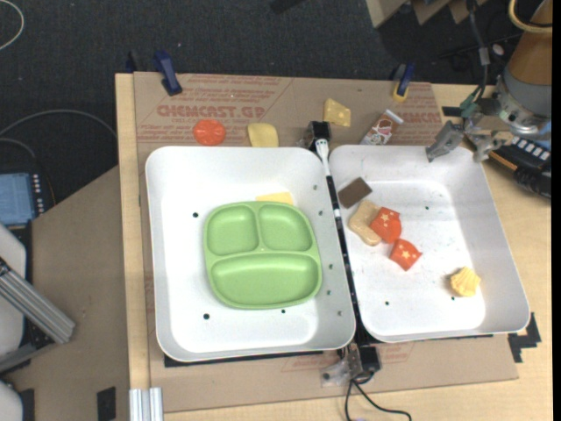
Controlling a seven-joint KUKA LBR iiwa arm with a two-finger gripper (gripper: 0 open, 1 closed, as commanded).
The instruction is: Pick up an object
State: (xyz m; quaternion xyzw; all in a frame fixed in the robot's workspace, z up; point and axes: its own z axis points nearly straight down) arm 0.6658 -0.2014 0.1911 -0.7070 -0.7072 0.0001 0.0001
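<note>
Gripper (458, 134) fingers are seen spread apart, with nothing between them, at the two o'clock corner of the right bin (491, 235), above its rim.

From left to right, a green divided plate (261, 254) is found in the left bin (171, 235), with a pale yellow piece (275, 198) at the plate's twelve o'clock edge. In the right bin, a brown block (354, 191) and a tan piece (362, 223) are grouped with two red cubes (387, 224), touching or nearly so. A yellow lump (465, 281) is set well apart at five o'clock.

No object is lifted yet. The isolated yellow lump is judged the cleanest target; the fingers would best be centred over it and lowered straight, so that neighbours are not nudged.
</note>
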